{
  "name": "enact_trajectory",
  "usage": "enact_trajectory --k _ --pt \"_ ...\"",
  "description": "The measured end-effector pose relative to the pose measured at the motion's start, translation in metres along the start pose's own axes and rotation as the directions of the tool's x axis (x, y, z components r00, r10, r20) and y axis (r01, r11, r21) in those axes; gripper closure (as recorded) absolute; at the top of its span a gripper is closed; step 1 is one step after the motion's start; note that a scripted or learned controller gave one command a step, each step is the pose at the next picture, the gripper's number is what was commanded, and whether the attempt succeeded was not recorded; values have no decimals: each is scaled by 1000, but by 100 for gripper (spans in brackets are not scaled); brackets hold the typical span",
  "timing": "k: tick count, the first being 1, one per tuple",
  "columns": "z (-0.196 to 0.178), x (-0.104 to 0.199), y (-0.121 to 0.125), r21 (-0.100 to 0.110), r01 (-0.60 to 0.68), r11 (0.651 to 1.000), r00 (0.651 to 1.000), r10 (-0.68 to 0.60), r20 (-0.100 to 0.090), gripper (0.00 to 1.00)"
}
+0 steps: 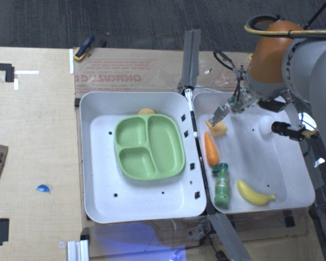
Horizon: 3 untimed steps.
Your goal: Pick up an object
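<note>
In the right bin: my gripper (224,113) hangs low over the far left corner, just above a small yellow-orange piece (217,128).
My fingers: I cannot tell how they stand — they are thin and blurred against the white floor, and I see nothing between them.
My arm: grey, with the orange band (271,56) above the wrist, coming in from the right over the bin's far rim.
Yellow-orange piece: a small blocky lump, pale yellow with an orange edge, lying by the left wall just beyond the carrot's top end.
Carrot (211,148): one — orange, tapered, lying lengthwise along the left wall, between the lump and the bottle.
Bottle (221,185): one — green with a green cap and a label, lying along the left wall near the front, cap toward the carrot.
Banana (255,193): one — yellow, curved, on the floor near the front, just beside the bottle but apart from it.
Right bin (293,200): four things counted in all, three of them lined along the left wall.
Left bin (98,162): one green divided plate (150,145) with three compartments, set at a tilt near the middle.
Behind the plate: one small yellow thing (146,112) peeking past its far edge; what it is I cannot tell.
Bins: two, side by side, white and shallow.
</note>
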<state>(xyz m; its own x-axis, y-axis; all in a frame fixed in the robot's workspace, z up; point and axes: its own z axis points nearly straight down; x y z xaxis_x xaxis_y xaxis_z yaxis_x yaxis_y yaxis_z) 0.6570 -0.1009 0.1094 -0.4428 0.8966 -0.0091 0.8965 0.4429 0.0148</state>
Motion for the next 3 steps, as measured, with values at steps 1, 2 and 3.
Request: enact_trajectory --k 1,2,3 --pt "17 2 -5 14 -12 1000 1000 12 -8 0" --pt "7 1 -5 12 -14 1000 1000 14 -6 100" --pt "-82 14 2 17 -367 930 930 367 -1 100"
